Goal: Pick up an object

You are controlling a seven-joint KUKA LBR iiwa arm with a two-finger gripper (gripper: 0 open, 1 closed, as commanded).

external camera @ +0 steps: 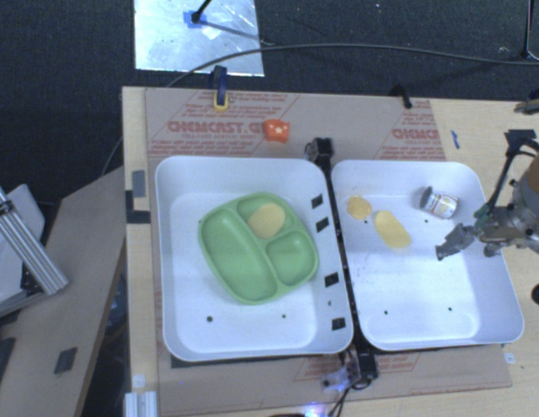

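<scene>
**Jar lies in the right bin, tool beside it**

The jar (pixel 439 202), small with a white label, lies on its side in the right bin (pixel 426 315), near that bin's far right corner. Nothing touches it. The tool (pixel 452 244) hangs over the same bin, just nearer the camera than the jar and a little to its right, reaching in from the bin's right wall. One dark finger tip points toward the bin's middle; whether the tool is parted or clenched cannot be told, and nothing shows between its fingers.

Left of the jar, still in the right bin, lie two flat yellow pieces: a long yellow piece (pixel 392 229) and, farther left near the bin's left wall, a round yellow piece (pixel 359 208).

The left bin (pixel 187 320) touches the right bin along its side and holds a green tray (pixel 243 263) with a yellow disc (pixel 267 220) in its far compartment. An orange block (pixel 276 130) sits on the surface (pixel 143 259) beyond the left bin.
</scene>
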